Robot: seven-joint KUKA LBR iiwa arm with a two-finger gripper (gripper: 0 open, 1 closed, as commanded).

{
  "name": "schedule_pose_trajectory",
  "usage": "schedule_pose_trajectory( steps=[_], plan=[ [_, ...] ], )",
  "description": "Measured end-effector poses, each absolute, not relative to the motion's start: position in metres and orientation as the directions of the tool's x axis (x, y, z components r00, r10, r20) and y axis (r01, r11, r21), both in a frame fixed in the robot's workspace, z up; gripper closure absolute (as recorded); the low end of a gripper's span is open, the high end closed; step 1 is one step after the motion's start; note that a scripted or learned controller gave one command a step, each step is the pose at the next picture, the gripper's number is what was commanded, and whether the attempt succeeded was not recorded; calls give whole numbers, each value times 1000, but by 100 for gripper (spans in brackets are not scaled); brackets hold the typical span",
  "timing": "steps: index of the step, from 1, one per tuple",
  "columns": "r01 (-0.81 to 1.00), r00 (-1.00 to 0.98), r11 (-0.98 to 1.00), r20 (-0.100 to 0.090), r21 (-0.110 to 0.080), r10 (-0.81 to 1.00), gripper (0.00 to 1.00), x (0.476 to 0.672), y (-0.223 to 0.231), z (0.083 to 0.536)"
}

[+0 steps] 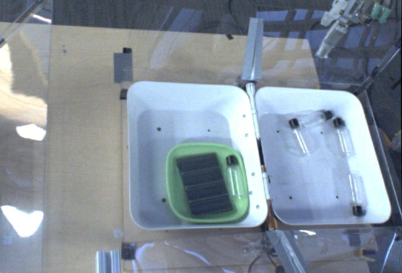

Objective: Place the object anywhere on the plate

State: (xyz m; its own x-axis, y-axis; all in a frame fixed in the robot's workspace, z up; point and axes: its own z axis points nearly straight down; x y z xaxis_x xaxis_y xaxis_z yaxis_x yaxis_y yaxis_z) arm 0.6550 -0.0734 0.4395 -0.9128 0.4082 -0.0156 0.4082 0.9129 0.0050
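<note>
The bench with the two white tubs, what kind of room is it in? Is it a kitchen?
Probably not a kitchen; it looks like a robot test lab. Two white bins sit on a wooden bench, clear vials with black caps lie in the right one, and a pincer hangs at the upper right.

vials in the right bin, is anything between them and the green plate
Only the two bins' raised adjoining rims lie between the vials and the green plate. One vial already lies on the plate. The end effector is up high.
</note>
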Motion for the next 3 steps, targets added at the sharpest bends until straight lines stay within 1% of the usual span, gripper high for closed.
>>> schedule_pose_trajectory(
  steps=[1, 2, 3],
  plan=[
    [401, -916, 916, -13, 3, 401, 0, 630, -132, 438],
    [433, -901, 901, -10, 3, 433, 0, 640, -195, 355],
    [269, -963, 963, -16, 1, 269, 0, 652, -205, 439]
  ],
)
